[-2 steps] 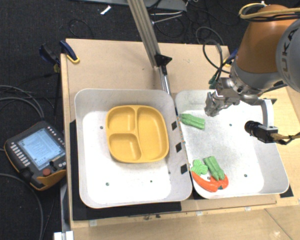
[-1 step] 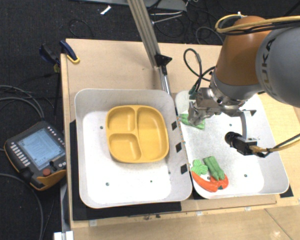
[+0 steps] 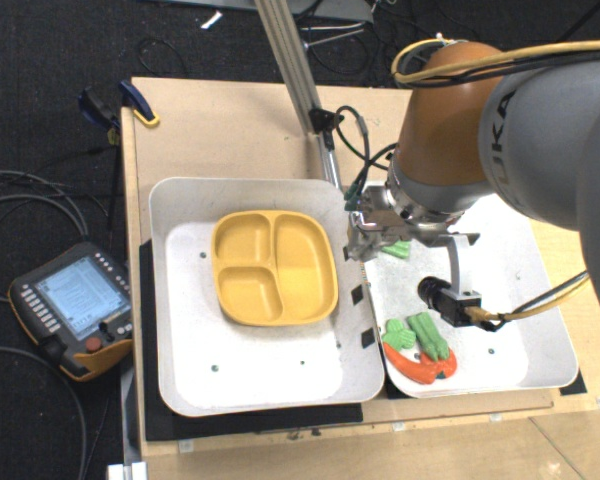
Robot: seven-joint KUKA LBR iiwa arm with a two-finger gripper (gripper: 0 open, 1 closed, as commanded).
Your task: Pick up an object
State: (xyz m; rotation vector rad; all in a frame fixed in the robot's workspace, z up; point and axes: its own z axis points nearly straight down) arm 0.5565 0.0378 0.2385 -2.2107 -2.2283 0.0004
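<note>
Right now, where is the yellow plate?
The yellow plate lies in the left white bin, near its middle, left of the pincer.

arm [image 3: 540, 118]: grey casing | orange wrist band | yellow cables (black ones too) | dark lettering

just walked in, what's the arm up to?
The KUKA arm reaches over the right bin, its gripper low near that bin's left edge, by a small green object. Nothing is visibly held. A green-and-orange toy vegetable lies at the bin's front. A yellow divided plate sits in the left bin.
</note>
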